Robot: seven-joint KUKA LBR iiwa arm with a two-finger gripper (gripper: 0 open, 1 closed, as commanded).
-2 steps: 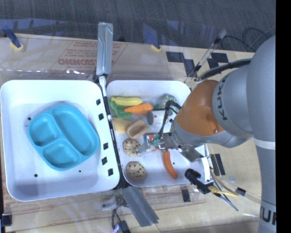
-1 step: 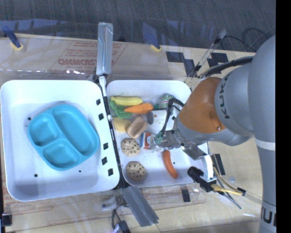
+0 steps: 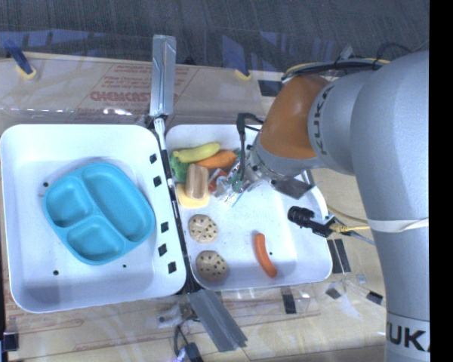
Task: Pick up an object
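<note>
Target pile: banana (image 3: 197, 152), carrot (image 3: 220, 159), a tan block (image 3: 196, 179) on a yellow slab (image 3: 192, 197), packed just left of our gripper (image 3: 232, 184) in the right bin (image 3: 306, 274).
Gripper: low over the pile's right edge; we cannot tell how it is set, the tips are too blurred and small.
Loose pieces: two cookies (image 3: 202, 228) below-left of the gripper, a sausage (image 3: 264, 254) below-right, well apart.
Risk, crowding: we judge a descent here could wedge between items or shove them at the bin wall.
Risk, slip: rounded carrot or banana may roll out.
Left bin (image 3: 15, 202): blue tray (image 3: 98, 213), far left of us.
</note>
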